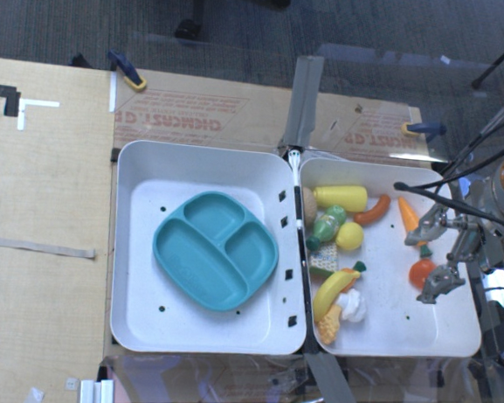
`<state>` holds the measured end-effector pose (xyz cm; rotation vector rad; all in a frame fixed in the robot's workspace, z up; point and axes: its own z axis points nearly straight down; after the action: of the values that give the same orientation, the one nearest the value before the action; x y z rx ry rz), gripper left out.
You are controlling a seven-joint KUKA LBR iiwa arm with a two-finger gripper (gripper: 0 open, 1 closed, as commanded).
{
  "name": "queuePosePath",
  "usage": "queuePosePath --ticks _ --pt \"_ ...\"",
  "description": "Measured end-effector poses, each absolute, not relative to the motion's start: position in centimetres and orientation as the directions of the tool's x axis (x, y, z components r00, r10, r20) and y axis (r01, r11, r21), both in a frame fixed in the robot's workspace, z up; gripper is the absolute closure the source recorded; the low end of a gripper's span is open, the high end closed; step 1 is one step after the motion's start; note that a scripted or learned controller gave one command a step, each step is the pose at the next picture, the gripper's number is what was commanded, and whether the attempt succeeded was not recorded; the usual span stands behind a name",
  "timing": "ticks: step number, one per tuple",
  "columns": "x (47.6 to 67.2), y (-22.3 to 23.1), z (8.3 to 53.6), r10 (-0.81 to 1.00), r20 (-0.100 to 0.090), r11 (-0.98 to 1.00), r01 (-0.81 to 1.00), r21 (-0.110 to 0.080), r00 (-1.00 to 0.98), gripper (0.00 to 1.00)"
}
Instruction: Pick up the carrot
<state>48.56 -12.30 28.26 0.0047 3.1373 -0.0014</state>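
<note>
One carrot [407, 213] lying in right bin [450, 341] | gripper [430, 256] spread wide, holding nothing, beside tomato [421, 272]

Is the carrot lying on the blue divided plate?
No. The carrot lies on the floor of the right bin, near the pincer, while the blue plate sits in the left bin.

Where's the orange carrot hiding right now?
The small orange plastic carrot lies in the right-hand white bin, near its far right side. It sits just right of the red sausage and beside the arm's tool.
</note>
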Motion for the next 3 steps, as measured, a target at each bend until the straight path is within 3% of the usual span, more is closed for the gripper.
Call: queuePosePath --ticks 1,2,3 --pt "53.1 -19.1 16.2 0.123 -0.003 0.992 0.123 0.000 -0.992 0.00" --pt "59.5 -20.1 12.0 0.158 -0.005 0.987 0.158 0.000 -0.987 0.00" --pt "61.7 -21.7 9.3 0.455 0.002 0.890 0.455 0.005 -0.890 0.00"
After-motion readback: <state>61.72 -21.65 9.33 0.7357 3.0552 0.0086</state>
